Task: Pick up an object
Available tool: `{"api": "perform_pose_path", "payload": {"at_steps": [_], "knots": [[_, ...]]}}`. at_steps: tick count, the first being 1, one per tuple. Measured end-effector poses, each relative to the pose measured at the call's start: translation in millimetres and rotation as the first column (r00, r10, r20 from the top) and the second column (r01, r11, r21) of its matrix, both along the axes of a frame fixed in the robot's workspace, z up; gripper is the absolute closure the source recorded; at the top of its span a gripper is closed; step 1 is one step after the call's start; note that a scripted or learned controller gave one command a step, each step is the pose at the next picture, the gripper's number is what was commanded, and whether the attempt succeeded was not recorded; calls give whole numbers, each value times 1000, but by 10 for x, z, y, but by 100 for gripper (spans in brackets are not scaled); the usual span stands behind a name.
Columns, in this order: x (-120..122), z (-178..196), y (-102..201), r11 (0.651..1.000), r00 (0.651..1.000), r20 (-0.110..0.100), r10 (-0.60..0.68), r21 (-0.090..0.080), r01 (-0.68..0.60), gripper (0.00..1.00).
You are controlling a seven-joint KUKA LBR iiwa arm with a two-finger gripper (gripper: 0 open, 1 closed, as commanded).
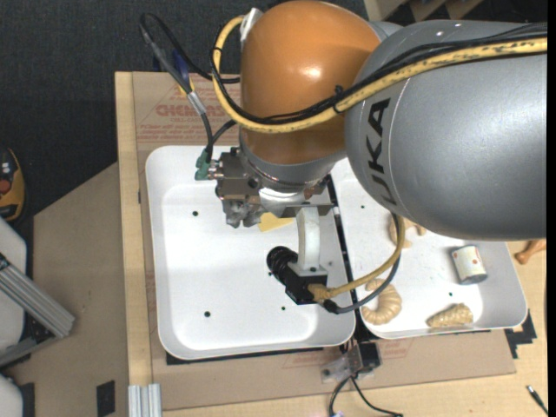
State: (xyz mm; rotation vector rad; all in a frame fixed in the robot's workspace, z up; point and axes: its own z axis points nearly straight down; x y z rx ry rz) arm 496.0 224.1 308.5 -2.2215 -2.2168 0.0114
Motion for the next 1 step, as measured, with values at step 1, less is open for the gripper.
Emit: {"api": "perform_pose_path", "payload": {"at_steps": [1], "knots": [[-108,-308,0,1000,1000,1,1,1,-1,100]]}}
